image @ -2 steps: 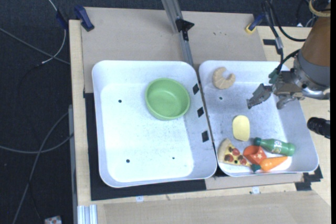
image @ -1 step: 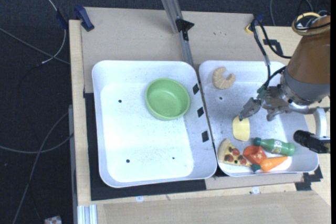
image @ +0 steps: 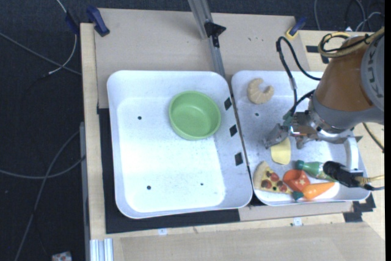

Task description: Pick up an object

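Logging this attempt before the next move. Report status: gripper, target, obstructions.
Gripper low in right bin, fingers spread, nothing between them. Yellow piece just below the fingertips, not gripped. Pizza slice, carrot crowd the near corner; croissant apart.

Grey rounded KUKA arm housing (image: 374, 73) at top right, smooth matte shell. Broad orange-brown cylindrical band (image: 343, 79) beneath, slightly glossy. Pale grey wrist collar (image: 333, 114) below band, ring-shaped. Small two-finger metal gripper (image: 282, 134) at tip, grey fingers, reddish-orange fittings near base. Thick black cable (image: 292, 79) looped alongside wrist, curving from upper bench edge down toward gripper mount. Thin yellow and black wires (image: 333, 41) bunched above orange band. No markings legible.
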Motion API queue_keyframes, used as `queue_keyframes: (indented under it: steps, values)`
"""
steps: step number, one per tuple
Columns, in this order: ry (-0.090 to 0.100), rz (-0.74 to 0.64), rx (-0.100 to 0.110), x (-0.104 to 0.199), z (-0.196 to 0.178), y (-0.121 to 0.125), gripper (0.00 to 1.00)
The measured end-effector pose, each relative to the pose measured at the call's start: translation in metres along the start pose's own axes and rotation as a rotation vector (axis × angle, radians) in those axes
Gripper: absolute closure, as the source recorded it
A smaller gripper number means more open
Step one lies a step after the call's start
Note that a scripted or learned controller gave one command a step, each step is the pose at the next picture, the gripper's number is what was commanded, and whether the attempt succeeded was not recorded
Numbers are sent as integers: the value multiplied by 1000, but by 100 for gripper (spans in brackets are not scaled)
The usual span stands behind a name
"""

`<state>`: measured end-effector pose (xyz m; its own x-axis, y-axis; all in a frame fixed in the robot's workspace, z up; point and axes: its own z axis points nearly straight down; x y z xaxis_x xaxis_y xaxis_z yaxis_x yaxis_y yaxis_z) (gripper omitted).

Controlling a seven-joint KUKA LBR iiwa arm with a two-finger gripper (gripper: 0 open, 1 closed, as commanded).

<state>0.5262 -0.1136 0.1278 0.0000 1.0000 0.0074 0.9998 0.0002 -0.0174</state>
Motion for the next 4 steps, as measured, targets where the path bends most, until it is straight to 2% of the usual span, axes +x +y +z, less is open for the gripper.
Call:
queue_keyframes:
  steps: [1, 2, 3, 4]
  values:
    - [1, 1, -1, 1, 36, -1, 0]
    - [1, 2, -8, 2, 21, 1, 100]
    - [-7, -1, -24, -1, -43, 7, 100]
    - [-7, 0, -22, -6, -89, 8, 100]
